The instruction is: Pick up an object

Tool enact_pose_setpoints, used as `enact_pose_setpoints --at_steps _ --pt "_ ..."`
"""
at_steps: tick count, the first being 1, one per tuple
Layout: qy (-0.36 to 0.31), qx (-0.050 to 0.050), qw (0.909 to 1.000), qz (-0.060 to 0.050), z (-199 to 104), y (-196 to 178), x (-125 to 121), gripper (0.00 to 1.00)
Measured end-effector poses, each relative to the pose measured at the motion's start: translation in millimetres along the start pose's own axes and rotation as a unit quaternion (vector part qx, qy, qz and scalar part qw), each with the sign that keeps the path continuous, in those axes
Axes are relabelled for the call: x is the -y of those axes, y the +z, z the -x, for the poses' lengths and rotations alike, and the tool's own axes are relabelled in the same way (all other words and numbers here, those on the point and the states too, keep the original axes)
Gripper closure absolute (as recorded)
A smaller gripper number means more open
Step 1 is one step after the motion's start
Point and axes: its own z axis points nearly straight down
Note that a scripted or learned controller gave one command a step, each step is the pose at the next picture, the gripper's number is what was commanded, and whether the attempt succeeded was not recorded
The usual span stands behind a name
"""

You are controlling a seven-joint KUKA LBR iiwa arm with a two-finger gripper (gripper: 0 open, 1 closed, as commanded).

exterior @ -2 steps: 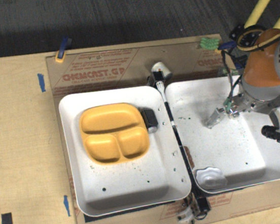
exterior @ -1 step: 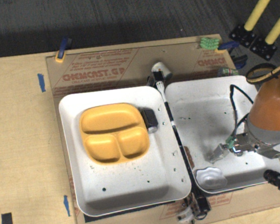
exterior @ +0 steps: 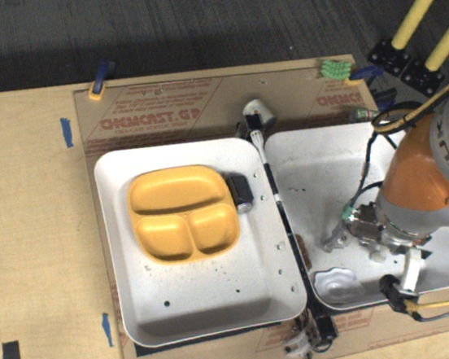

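A yellow divided plate (exterior: 183,211) lies upside-up in the far half of the left bin (exterior: 142,300). A small dark grey object (exterior: 239,191) rests against the plate's right edge. In the right bin (exterior: 321,162), a clear crumpled plastic piece (exterior: 337,284) lies at the near left corner. My gripper (exterior: 336,237) is low inside the right bin, just above and beyond the clear plastic piece, with the orange-banded wrist (exterior: 422,181) behind it to the right. Nothing visible is held in it.
The ridge where the two bins meet (exterior: 284,224) runs just left of the gripper. Cables (exterior: 370,163) loop over the right bin's far side. Yellow poles (exterior: 426,0) stand at the top right. Cardboard (exterior: 158,109) lies under the bins.
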Motion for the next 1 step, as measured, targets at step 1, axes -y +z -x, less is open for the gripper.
enact_pose_setpoints --at_steps 1 --pt "-0.155 0.001 0.9879 0.001 -2.0 -0.2 -9.3 0.0"
